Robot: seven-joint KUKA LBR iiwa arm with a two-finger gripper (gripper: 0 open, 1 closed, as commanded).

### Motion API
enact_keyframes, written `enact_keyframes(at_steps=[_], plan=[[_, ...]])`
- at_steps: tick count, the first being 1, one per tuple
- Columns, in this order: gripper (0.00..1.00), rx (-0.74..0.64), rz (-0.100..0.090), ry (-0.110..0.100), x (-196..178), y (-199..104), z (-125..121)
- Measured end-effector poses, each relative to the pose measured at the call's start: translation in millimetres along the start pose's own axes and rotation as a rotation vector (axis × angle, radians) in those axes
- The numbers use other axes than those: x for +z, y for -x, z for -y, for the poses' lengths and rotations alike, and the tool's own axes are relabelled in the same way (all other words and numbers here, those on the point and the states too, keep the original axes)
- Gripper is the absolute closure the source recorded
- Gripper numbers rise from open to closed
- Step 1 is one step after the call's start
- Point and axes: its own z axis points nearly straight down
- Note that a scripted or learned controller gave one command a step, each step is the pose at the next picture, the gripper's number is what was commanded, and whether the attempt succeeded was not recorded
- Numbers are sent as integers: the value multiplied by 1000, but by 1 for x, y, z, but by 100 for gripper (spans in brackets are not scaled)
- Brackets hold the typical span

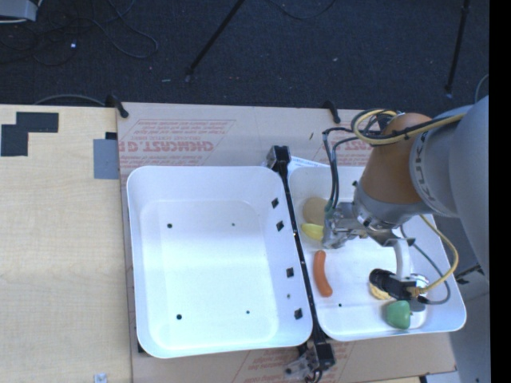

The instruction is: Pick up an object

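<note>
My gripper (337, 234) is low over the left part of the right bin (435, 250), with the grey arm and its orange band reaching in from the right. Just left of the gripper lies a small yellow object (312, 231), very close to it or touching; I cannot tell which. A pale beige object (315, 209) sits right behind the yellow one. An orange sausage-shaped object (322, 274) lies in front of the gripper, near the bin's left wall. A green object (398, 315) rests in the front right corner, with another yellow piece (378, 293) beside it, partly hidden.
The left bin (207, 246) stands beside the right one, its black-clipped rim (291, 246) between them. Both bins rest on a cardboard sheet (184, 138) on the wooden bench (56, 238). Cables loop above the wrist.
</note>
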Motion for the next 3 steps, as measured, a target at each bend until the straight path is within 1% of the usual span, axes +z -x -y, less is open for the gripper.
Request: enact_keyframes(at_steps=[1,2,3], plan=[[0,1,0,0,0,0,0],[0,-8,1,4,10,-4,-9],[0,-10,1,5,10,-2,-17]])
